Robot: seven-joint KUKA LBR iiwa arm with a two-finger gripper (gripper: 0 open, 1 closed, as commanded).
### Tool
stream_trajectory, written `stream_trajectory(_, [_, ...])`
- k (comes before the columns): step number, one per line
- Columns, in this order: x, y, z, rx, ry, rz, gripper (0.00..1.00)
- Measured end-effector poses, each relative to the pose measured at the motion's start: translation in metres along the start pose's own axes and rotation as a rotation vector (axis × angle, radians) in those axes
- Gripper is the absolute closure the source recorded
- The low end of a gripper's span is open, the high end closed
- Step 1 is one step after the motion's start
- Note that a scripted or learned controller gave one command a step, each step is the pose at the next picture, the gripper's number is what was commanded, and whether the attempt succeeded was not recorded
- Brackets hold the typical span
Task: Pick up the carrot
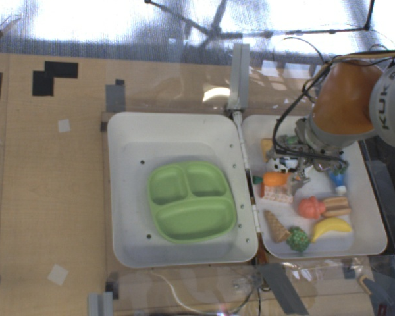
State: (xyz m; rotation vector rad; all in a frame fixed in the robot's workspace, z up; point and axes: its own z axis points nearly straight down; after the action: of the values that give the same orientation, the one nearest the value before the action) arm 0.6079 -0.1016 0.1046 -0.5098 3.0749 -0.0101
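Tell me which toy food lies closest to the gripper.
The orange carrot, just under the gripper; the banana, hot dog and broccoli lie farther toward the front.

The right bin (375, 242) is crowded — a wafer block (276, 193) touches the carrot (274, 179) at six o'clock, and the gripper (296, 170) sits at its three o'clock. An ice-cream cone (275, 225), broccoli (299, 239), banana (330, 228) and hot dog (336, 206) fill the near half; open floor lies in the left bin (125, 176) around the green divided plate (191, 199).

Reaching in from the right, the grey arm (355, 97) points its pincer (291, 170) steeply downward.
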Motion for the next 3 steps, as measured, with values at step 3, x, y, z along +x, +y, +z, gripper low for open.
stream_trajectory(3, [-0.006, 0.015, 0.007, 0.003, 0.003, 1.044, 0.00])
